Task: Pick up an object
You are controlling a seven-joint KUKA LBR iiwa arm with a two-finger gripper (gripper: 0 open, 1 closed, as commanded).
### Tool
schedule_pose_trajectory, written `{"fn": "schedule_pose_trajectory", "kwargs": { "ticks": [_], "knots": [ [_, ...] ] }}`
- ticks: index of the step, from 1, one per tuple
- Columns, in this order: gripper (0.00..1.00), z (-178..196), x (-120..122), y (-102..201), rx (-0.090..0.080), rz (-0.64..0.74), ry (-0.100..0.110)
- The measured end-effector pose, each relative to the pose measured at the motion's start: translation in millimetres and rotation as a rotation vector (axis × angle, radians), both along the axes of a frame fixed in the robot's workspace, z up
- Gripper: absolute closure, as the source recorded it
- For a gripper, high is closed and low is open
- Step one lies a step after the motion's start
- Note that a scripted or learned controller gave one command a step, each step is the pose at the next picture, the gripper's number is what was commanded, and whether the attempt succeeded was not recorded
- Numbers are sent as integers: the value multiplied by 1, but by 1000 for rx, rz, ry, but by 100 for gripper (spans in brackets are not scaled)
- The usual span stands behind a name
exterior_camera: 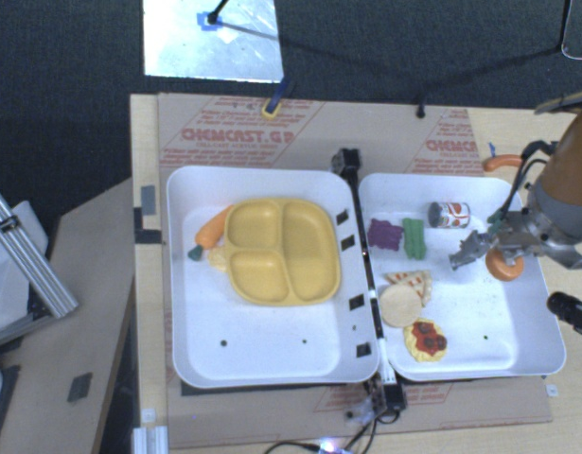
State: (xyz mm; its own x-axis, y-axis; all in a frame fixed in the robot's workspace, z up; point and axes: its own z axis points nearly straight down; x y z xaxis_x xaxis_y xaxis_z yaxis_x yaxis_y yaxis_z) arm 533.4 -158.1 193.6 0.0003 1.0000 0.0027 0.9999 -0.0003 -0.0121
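I see even, fairly bright overhead light. The two white bins [272,367] come close to washing out, with only soft, faint shadows along their rims. A reflective sheet [177,26] past the bench's far edge glares pale blue-white. The dark floor [63,64] looks grainy. The picture is slightly soft overall, with low resolution blurring small details.

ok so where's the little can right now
The can lies on its side near the far edge of the right bin, just right of the green block.
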Motion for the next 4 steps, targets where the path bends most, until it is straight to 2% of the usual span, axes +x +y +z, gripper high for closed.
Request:
{"fn": "schedule_pose_trajectory", "kwargs": {
  "ticks": [1, 3, 4],
  "knots": [
    [0, 7, 3, 0, -2, 3, -13],
    [0, -82, 0, -6, -1, 2, -10],
    [0, -105, 3, -6, -4, 2, -19]
  ]
}}
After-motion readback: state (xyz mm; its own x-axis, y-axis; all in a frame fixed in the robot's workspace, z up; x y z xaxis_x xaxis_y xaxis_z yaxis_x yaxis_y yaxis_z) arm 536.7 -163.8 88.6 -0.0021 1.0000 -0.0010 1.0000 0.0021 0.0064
